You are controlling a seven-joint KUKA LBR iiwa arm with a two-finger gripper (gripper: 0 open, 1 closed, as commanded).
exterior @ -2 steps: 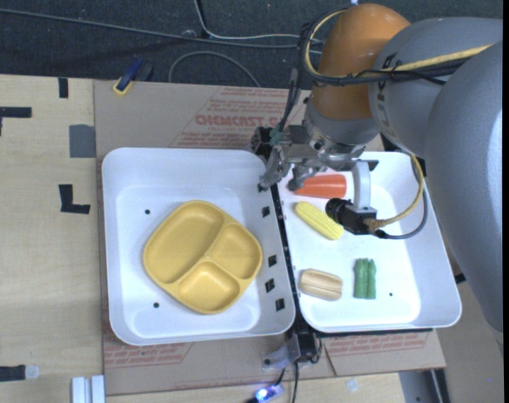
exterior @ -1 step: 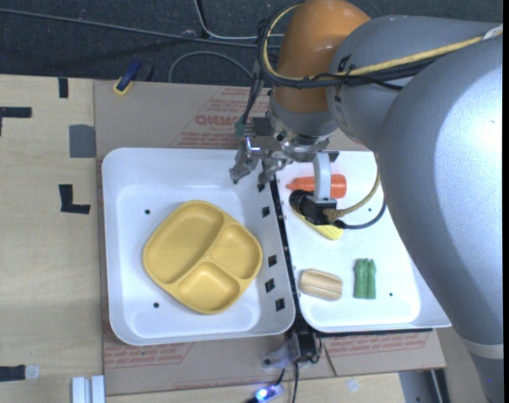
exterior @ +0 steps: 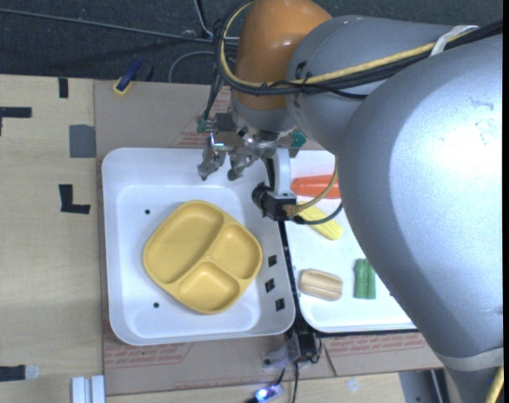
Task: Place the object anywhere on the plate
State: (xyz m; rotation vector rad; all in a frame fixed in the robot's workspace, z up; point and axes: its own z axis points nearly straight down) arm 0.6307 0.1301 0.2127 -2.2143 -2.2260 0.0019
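While the arm (exterior: 406,141) hides much of the right bin (exterior: 355,313), the hand (exterior: 221,170) hangs narrowly parted, holding nothing.

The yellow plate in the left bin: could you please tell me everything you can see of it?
The yellow plate is a rounded, matte tray that looks like plastic, split by raised ridges into three compartments, all empty. It lies flat and turned at an angle on the floor of the left bin, near its middle. Only the bin touches it; the gripper hangs beyond its far edge.
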